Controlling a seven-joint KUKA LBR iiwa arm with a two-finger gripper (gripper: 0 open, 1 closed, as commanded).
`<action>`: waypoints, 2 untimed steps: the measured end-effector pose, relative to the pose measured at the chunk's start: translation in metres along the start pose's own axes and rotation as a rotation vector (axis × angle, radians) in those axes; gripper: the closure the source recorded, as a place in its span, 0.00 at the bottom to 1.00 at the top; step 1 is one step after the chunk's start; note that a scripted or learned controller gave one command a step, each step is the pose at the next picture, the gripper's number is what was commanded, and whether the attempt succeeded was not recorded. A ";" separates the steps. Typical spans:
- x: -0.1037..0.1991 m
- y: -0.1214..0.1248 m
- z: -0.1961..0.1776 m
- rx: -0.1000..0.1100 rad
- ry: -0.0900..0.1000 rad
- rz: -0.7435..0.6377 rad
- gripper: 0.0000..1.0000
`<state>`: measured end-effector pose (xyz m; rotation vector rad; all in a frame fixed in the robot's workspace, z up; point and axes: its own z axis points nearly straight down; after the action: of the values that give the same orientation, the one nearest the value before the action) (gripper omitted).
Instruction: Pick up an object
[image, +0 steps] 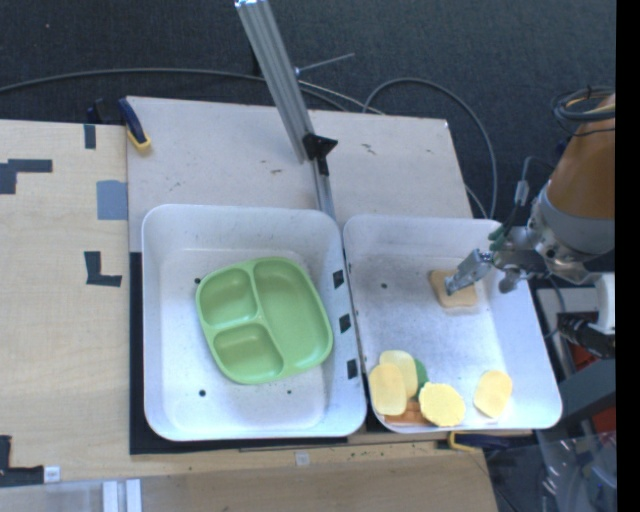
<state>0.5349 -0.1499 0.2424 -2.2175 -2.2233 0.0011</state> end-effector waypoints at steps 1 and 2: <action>0.000 0.000 0.000 0.000 0.000 0.000 0.00; -0.009 0.000 0.049 0.005 -0.001 0.002 0.00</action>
<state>0.5348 -0.1589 0.1929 -2.2177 -2.2190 0.0073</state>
